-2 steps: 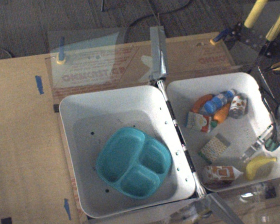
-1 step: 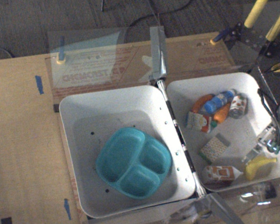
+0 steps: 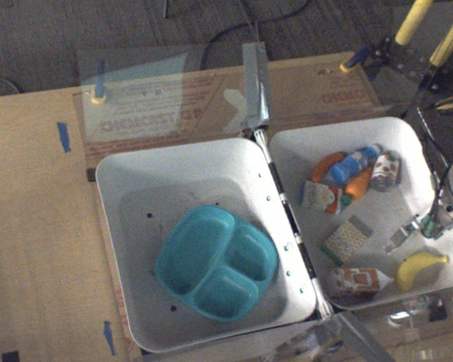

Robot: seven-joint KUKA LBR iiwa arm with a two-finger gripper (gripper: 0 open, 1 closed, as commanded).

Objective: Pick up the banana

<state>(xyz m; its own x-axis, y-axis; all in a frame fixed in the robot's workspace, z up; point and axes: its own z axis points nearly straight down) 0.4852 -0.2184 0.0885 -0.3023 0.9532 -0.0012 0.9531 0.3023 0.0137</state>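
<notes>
Camera view: the small yellow curved banana lies flat on the floor of the right white bin, in its near right corner, close to the front wall, tips pointing up-right and left. It looks smooth, short and plump, plastic-like, so I judge it rigid but slippery. Just left of it lies a small red-and-white carton, near but apart; up from that a tan speckled sponge-like block. Further back sits a cluster: an orange piece with a blue bottle on it, a small printed can, and a red-green packet. The grey two-finger gripper sits just above the banana in the view, not touching it; whether its fingers are spread or together I cannot tell, too small and blurred. Risks as I see it: the banana is tucked near the corner, so a finger could hit the bin wall; the curved skin could squirt out of a pinch; a wide approach could nudge the carton. The left white bin holds a teal divided plate, well apart.
</notes>
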